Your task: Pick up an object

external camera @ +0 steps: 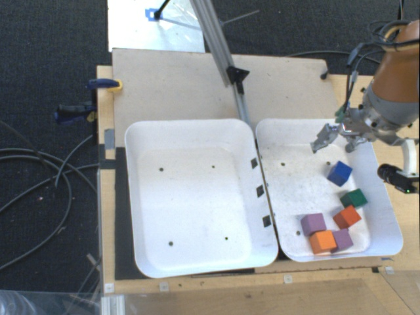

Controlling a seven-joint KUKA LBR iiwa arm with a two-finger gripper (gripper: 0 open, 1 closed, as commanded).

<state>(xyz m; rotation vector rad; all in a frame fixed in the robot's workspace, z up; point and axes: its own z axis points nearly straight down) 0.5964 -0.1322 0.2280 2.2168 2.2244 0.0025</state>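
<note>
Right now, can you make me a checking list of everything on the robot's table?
Surface: bench bears two white bins; left bin, right bin.
Job's things: in the right bin, blue cube, green cube, two orange cubes, two purple cubes.
Clutter: blue-and-yellow clamp at the bench's left edge.
Grippers: gripper open, holding nothing, above the right bin's far part.
Cables: black cables on the floor, left.
Surroundings: dark carpet, slanted metal pole.

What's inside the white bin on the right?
The right bin holds six blocks: blue, green, two orange, two purple. Anything beneath them is hidden.
</note>
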